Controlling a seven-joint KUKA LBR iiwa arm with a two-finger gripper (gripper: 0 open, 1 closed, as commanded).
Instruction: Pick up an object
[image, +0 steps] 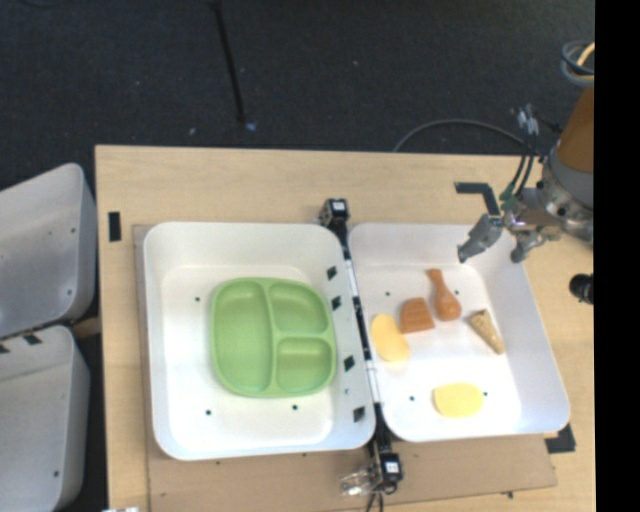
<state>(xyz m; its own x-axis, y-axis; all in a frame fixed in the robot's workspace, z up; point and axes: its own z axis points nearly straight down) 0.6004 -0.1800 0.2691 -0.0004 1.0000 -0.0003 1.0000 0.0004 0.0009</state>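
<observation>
I see my pincer (497, 240) spread apart and empty at the right white bin's (530, 405) one o'clock corner, nothing lifted yet.

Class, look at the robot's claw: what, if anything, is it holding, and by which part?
Nothing. The claw hangs open above the right bin's far edge, apart from the food pieces.

Even overhead light, bright white bins (250, 235) slightly washed out, soft faint shadows, mild overall blur
</observation>
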